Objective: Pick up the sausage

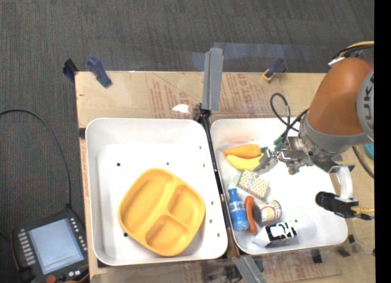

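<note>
**Sausage lies below and left of the pincer, near the bin's front**

The sausage (249, 212) rests in the right bin (317, 230), wedged between a blue bottle (237, 209) on its left and a small tin can (269, 212) on its right, touching or nearly touching both. Its long axis runs roughly front to back in the view, tilted slightly. The pincer (267, 161) hangs over the bin's upper middle, just beside the banana (243, 162) and the orange carrot-like piece (243, 150), with a checked sponge-like block (253, 184) between it and the sausage. I cannot tell how wide the pincer stands, and nothing is seen gripped in it. By my judgement, the coming move needs travel toward the bin's front and a little left, with the pincer closing across the sausage's short width in the tight gaps beside it.
</note>
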